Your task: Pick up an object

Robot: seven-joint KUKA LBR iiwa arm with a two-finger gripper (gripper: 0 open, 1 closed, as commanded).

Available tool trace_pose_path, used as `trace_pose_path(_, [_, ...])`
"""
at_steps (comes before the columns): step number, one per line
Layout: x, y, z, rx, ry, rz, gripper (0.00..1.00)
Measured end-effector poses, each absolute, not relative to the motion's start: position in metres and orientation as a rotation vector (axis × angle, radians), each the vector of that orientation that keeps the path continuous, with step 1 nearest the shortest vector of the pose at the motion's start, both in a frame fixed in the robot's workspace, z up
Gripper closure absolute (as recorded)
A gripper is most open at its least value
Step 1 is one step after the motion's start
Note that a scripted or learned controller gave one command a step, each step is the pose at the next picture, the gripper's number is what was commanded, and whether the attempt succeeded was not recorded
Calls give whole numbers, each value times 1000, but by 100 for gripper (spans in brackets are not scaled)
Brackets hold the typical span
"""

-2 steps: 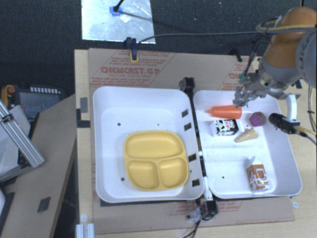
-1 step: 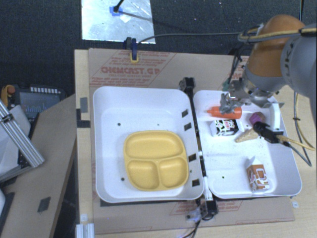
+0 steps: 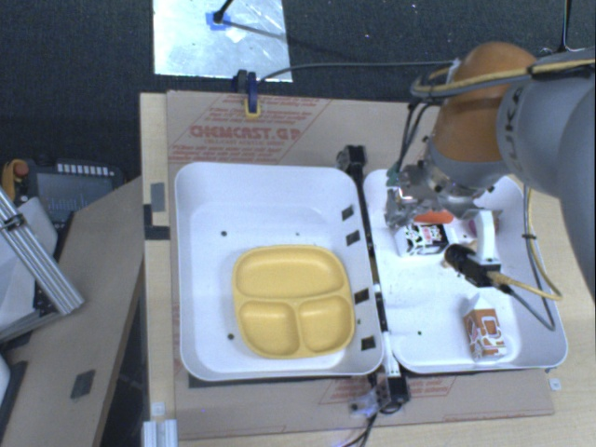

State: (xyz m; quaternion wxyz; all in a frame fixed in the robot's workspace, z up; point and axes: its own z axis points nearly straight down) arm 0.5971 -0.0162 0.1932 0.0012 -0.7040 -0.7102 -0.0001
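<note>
Cardboard-lined worktop, right bin (image 3: 438, 338): the tool (image 3: 407, 210), its opening impossible to judge, hangs above a small printed packet (image 3: 426, 237) near the bin's left edge. The packet is probably light and crushable, best pinched across its narrow sides.

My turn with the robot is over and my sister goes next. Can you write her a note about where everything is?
Gripper: low over the back of the right bin, right by a red, white and black packet. I cannot tell whether it holds anything.
Things: a small orange carton near that bin's front; a yellow divided plate in the left bin.
Done: nothing looks lifted.
Left: grasp one thing and raise it.
</note>
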Motion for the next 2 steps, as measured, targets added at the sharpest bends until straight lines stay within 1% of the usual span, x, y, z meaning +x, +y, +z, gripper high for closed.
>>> trace_pose_path(1, [575, 23, 208, -2210, -2230, -2, 100])
trace_pose_path(2, [549, 65, 204, -2210, -2229, 0, 100])
